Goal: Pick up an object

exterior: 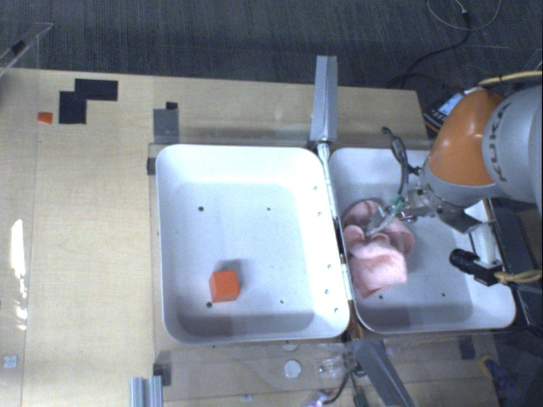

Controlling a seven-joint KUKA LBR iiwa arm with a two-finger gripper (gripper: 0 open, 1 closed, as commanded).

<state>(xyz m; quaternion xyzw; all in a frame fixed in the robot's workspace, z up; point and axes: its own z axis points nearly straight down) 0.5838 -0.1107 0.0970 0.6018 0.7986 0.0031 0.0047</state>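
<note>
A pink soft object, like a crumpled cloth or plush, lies in the right bin close to its left wall. My gripper reaches down from the right onto the top of this pink object, its tip over the object's upper part. An orange block sits in the left bin near the lower left corner, far from the gripper.
A metal divider post stands between the two bins at the back. The arm's orange band and cables hang over the right bin's upper right. Black marks lie on the wooden bench at the far left.
</note>
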